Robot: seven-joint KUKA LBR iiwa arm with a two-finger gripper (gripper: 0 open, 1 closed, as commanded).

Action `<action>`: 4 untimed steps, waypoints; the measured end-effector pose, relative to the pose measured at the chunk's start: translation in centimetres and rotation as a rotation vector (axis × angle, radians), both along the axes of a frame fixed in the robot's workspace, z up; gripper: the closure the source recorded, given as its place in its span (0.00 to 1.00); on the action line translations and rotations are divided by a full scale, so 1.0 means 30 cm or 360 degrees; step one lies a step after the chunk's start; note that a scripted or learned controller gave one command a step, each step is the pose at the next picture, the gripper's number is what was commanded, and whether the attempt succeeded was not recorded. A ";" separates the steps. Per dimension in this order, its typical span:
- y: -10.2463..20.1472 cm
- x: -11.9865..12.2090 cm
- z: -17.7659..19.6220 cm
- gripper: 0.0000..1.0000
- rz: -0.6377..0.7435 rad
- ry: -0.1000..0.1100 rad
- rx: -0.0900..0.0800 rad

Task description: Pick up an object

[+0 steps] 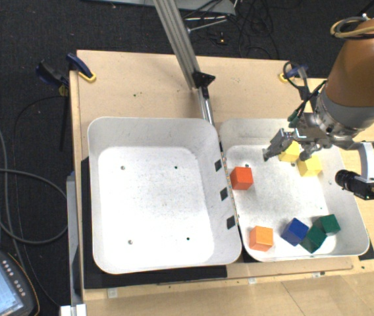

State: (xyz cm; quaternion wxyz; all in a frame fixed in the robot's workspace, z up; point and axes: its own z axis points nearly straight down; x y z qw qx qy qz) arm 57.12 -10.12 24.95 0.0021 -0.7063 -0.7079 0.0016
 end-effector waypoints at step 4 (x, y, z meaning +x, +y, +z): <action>0.000 -0.041 -0.515 0.00 -0.0005 0.0001 0.0000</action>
